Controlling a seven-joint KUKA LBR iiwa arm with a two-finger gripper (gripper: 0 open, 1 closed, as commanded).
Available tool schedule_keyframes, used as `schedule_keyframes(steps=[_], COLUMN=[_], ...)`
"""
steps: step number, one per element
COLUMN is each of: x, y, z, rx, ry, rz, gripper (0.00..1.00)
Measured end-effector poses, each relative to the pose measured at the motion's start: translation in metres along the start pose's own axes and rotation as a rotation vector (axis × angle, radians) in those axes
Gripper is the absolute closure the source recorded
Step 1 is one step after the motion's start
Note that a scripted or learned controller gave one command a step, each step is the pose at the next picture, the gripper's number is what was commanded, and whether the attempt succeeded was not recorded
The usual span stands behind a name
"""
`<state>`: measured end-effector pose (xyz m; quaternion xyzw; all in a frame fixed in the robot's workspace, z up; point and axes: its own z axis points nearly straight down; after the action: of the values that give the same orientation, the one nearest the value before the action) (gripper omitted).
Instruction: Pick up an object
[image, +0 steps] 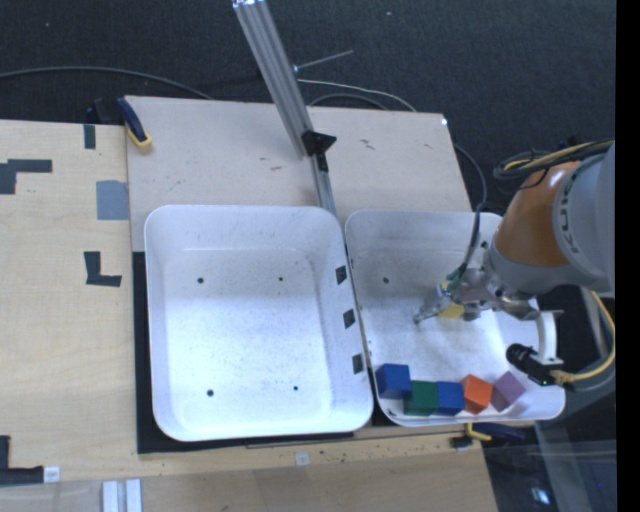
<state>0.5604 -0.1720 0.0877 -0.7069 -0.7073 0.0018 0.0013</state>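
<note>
Along right bin's front: blocks (5).

Bins glossy white plastic, speckled; bench matt wood; blocks matt.

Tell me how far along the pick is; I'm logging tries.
Done: the gripper has reached into the right bin. In hand: something yellow sits at its tip, grasp unclear. Left: the blue, green, orange and purple blocks lie along the near wall.
</note>
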Motion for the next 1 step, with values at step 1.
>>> schedule_keyframes(steps=[1], x=[0.0428], y=[0.0253], z=[-0.0042], rx=[-0.004], ry=[0.001], rz=[-0.005], gripper=[0.00])
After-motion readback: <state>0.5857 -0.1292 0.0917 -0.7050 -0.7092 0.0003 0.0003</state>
